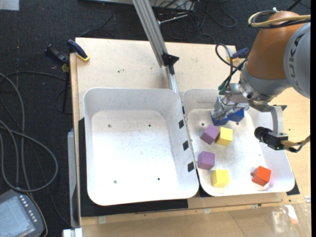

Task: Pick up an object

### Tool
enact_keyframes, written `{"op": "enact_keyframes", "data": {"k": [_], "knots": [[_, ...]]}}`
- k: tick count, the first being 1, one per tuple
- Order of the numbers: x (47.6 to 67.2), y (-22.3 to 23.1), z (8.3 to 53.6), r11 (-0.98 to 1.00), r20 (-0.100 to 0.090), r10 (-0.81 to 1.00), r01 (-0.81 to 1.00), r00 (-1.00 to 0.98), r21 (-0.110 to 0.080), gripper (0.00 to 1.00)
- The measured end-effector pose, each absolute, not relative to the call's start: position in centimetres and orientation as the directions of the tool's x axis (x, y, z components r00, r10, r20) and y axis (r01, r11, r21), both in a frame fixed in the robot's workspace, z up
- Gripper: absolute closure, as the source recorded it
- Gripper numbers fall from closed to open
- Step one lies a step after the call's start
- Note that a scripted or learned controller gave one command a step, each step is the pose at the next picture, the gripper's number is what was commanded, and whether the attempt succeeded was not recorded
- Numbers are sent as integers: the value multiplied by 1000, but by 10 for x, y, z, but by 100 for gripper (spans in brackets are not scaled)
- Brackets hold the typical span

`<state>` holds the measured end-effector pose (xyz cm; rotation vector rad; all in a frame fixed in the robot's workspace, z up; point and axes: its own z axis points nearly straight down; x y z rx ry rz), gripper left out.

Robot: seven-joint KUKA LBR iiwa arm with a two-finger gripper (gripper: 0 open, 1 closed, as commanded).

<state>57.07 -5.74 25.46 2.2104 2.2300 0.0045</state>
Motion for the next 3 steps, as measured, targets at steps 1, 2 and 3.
{"op": "enact_keyframes", "data": {"k": [1,2,3], "knots": [[586,-11,242,8,0,1000,1000,-8,1,100],[608,45,233,9,1,1000,1000,-9,2,100],[636,84,227,6,1,1000,1000,-6,2,100]]}}
